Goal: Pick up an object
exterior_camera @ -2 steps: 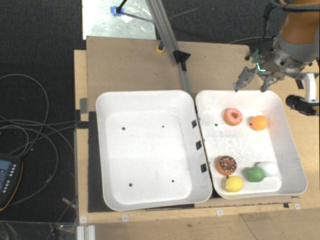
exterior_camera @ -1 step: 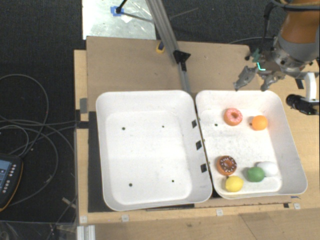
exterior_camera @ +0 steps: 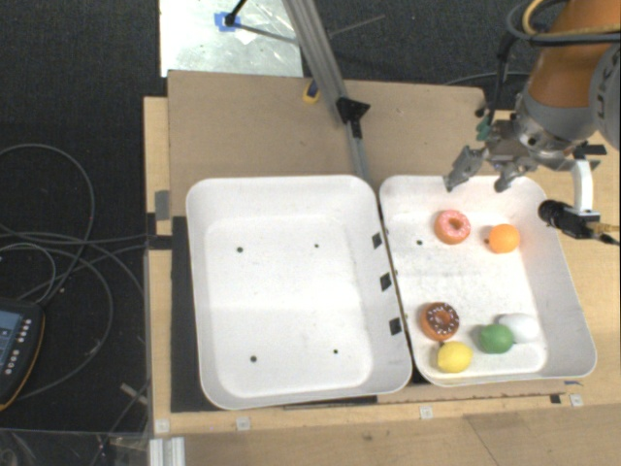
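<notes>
Seen from above at a slant, a brown desk [exterior_camera: 417, 124] carries two shallow white plastic bins side by side. The left bin [exterior_camera: 209, 212] shows a bare white floor marked by four small dark dots. The right bin [exterior_camera: 568, 304] holds six small toy foods.

Near the far end of the right bin lies a pink-frosted ring doughnut [exterior_camera: 452, 226]. Just beside it, toward the right of the view, sits a small orange ball-shaped fruit [exterior_camera: 503, 238]; the two are close but apart. At the near end of the bin the other four are clustered together. A chocolate-frosted doughnut with pale sprinkles [exterior_camera: 440, 320] lies nearest the wall between the bins. Just in front of it is a round yellow fruit [exterior_camera: 454, 356], touching or almost touching it. To the right of those sits a round green fruit [exterior_camera: 496, 338], and a white egg-shaped piece [exterior_camera: 519, 326] lies right against the green one.

The grey arm with its orange band [exterior_camera: 572, 47] reaches in from the upper right corner of the view. Its gripper [exterior_camera: 482, 172] hangs over the far edge of the right bin, just beyond the pink doughnut and a little above it. Its two dark fingers are spread apart, with nothing between them.

A grey metal pole [exterior_camera: 315, 42] slants across the far part of the desk. Black cables [exterior_camera: 58, 260] loop on the dark floor to the left.
</notes>
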You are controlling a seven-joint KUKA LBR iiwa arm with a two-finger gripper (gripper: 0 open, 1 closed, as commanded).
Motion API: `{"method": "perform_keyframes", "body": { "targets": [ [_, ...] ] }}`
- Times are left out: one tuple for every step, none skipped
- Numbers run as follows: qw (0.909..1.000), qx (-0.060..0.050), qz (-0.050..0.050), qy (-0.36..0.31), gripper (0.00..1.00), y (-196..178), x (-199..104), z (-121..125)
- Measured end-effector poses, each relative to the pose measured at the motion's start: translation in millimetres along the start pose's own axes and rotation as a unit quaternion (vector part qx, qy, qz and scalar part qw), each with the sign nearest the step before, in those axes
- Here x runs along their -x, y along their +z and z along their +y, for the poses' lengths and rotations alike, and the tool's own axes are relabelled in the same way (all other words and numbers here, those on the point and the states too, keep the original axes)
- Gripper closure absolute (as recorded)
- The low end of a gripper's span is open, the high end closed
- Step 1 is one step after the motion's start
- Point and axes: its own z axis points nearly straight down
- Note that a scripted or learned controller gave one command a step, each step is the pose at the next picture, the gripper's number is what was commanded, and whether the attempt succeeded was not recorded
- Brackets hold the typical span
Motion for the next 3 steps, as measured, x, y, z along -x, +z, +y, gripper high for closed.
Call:
{"method": "perform_keyframes", "body": {
  "targets": [
    [1.0000, -0.001, 0.001, -0.001, 0.00, 54.7, -9.4, -4.1],
    [1.0000, 0.000, 0.000, -0.002, 0.00, 101.1, -12.1, 4.1],
    [1.0000, 0.004, 0.000, -0.002, 1.00, 86.6, -11.5, 5.9]
  ]
}}
